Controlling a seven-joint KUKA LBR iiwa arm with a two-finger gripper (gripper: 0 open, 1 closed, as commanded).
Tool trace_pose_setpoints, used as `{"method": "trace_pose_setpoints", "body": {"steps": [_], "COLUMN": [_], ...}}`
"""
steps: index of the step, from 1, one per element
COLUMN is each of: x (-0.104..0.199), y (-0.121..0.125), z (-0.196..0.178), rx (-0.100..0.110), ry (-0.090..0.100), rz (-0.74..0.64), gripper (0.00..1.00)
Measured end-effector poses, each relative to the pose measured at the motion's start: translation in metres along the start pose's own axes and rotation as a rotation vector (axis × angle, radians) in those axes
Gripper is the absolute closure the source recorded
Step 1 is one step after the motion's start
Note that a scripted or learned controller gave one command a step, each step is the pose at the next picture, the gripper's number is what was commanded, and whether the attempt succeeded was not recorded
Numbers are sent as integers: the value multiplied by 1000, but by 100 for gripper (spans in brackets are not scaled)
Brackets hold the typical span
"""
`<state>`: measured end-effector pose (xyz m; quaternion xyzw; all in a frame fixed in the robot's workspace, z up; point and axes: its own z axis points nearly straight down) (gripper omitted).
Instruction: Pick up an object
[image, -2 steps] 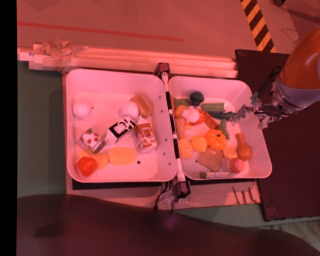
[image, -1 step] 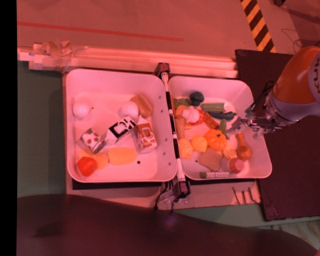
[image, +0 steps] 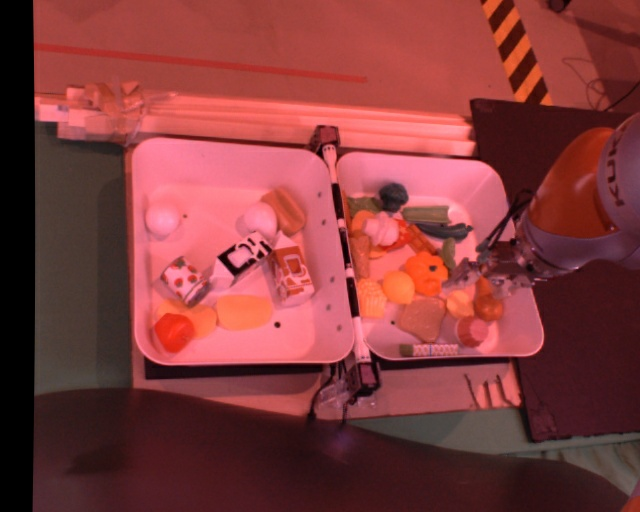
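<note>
Two shallow white plastic bins are seen side by side on the bench (image: 440, 395), both smooth-walled with rounded corners. In the left bin (image: 200, 165) lie two white balls, a tan block, small printed cartons, a flat yellow oval piece (image: 243, 312) and a glossy red rounded toy (image: 174, 331).

The right bin (image: 490, 185) is crowded with moulded toy food: a ridged orange pumpkin (image: 427, 272), a smooth yellow ball (image: 398, 288), a knobbly yellow corn cob (image: 370, 297), a flat brown slice-shaped piece (image: 423, 318) and a dark green long pod (image: 445, 230).

The end effector (image: 487, 272) is lowered at that bin's right side, over a small orange rounded toy (image: 488, 303) lying close beside the pale yellow round piece (image: 460, 302). Its opening cannot be told from here, and nothing is seen held. The orange toy is too compact and too hidden for any long axis or heading to be made out.
</note>
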<state>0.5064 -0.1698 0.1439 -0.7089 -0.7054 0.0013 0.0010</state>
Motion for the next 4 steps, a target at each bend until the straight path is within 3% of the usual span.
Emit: {"method": "trace_pose_setpoints", "body": {"steps": [1, 2, 3, 4], "x": [-1, -4, -15, -14], "y": [6, 8, 12, 22], "z": [42, 28, -29, -89], "rx": [-20, -30, -13, -15], "ry": [-2, -8, -5, -5], "rz": [-1, 3, -1, -3], "gripper": [0, 100, 100, 100]}}
